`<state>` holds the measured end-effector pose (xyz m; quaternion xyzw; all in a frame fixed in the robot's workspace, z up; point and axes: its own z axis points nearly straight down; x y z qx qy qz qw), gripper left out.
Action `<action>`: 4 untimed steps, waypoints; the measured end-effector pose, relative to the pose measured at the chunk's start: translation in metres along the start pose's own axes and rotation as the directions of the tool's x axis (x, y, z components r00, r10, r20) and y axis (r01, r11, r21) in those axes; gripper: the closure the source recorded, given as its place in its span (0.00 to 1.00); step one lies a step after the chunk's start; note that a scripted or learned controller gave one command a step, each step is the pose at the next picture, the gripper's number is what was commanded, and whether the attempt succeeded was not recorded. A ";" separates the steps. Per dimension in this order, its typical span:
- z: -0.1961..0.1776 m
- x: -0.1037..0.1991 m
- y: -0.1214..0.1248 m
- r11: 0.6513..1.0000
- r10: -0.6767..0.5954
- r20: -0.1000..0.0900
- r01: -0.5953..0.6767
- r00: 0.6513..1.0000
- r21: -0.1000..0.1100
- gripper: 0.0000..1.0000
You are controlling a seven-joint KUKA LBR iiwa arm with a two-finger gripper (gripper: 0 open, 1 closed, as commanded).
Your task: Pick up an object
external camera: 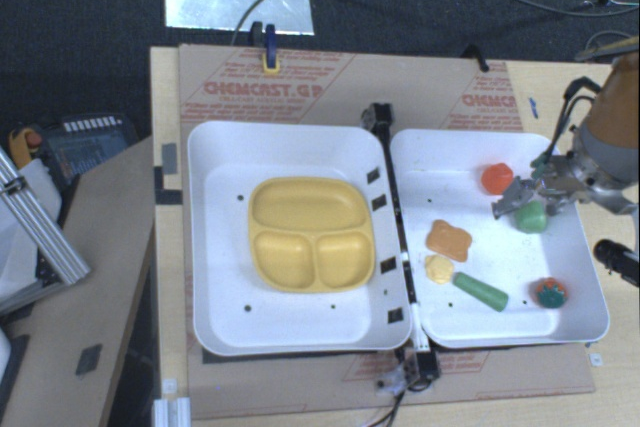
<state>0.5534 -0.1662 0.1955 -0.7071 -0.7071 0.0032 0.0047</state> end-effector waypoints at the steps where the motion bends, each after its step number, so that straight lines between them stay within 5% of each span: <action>1: -0.007 0.000 0.003 1.000 -0.003 0.003 0.003 1.000 -0.012 0.00; 4: 0.111 0.001 -0.010 1.000 -0.001 0.003 0.001 1.000 -0.013 0.00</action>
